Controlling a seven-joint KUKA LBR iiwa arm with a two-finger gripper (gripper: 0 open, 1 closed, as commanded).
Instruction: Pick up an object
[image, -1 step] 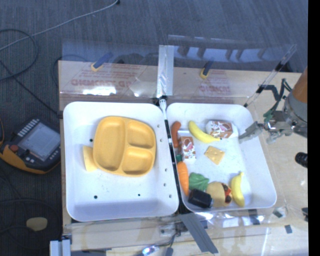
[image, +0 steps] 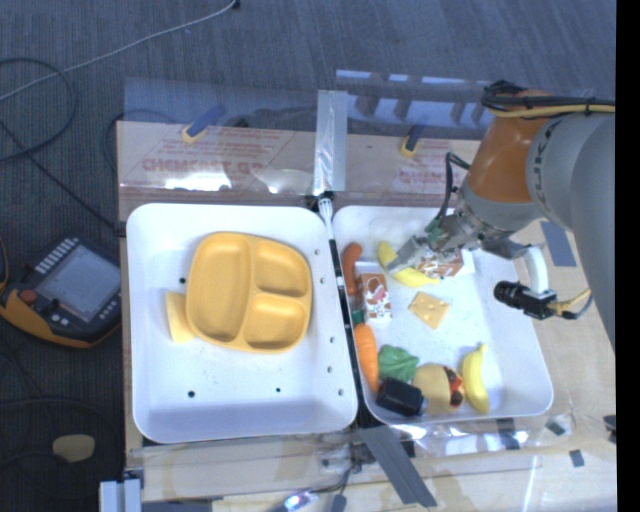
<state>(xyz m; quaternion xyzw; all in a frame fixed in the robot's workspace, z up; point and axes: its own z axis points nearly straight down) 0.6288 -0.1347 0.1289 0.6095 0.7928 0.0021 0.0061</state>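
Food at the near edge: we see a black block, a burger and a banana crowded against the near wall of the right bin, with green leaves and a carrot just beside them.
Middle of the bin: we find a cheese slice lying alone and a small printed carton by the divider.
Left bin: we note a yellow divided plate resting in it.
Gripper: we cannot tell whether it is apart or together; it hovers low over a printed packet and a yellow piece, near the far wall.
Risk: we judge that the closely packed pieces there could make the grasp slip, or nudge a neighbour instead.
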